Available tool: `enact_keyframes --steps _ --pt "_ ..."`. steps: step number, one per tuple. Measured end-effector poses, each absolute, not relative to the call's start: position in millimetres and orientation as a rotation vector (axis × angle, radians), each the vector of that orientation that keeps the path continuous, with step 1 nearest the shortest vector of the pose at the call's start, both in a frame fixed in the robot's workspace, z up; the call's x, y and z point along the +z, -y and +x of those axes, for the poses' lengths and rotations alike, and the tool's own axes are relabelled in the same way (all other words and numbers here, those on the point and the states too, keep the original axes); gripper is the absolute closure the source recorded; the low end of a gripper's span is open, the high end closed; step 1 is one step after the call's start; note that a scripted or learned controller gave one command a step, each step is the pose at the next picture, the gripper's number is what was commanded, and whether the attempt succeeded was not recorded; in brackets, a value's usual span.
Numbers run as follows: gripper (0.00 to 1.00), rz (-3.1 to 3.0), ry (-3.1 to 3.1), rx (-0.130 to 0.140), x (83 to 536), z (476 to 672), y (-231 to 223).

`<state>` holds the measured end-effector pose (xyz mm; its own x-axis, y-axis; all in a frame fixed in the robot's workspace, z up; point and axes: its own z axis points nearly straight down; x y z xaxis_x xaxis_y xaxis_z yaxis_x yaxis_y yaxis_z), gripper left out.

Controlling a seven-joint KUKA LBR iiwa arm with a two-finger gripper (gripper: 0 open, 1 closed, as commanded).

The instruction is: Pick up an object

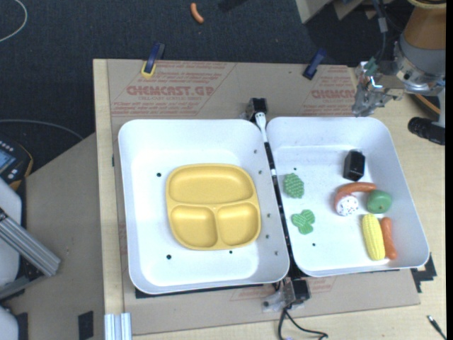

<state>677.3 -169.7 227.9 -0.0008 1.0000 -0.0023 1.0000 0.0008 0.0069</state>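
Hanging above the far right corner of the right bin (403,190), the pincer (367,99) is seen just outside the rim, over the tabletop (212,83). Nothing is seen between its tips; whether it is wide or narrow cannot be told at this size. The grey wrist and orange band are seen behind it, at the upper right.

Inside the right bin, nearest the pincer, a small black block (354,165) is placed near the far wall. Below it, an orange-red sausage (356,188) is laid flat, touching a white speckled ball (347,205) and just beside a green round fruit (379,202). A yellow corn cob (373,236) is laid lengthwise near the front right, with an orange carrot (388,237) alongside it, touching or nearly so. Two green leafy pieces are set apart near the bin's left wall: one upper (293,185), one lower (304,221).

In the left bin (134,190), a yellow three-compartment tray (212,205) is centred. Two clamps, one yellow-tipped (150,62) and one blue (313,64), are fixed at the far edge of the tabletop.
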Motion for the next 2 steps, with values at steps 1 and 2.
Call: enact_keyframes --steps 1,2 --pt "1.00 2.219 -2.228 0.000 219.2 668.5 121.6" --pt "1.00 2.216 -2.229 0.002 230.3 666.8 71.7"
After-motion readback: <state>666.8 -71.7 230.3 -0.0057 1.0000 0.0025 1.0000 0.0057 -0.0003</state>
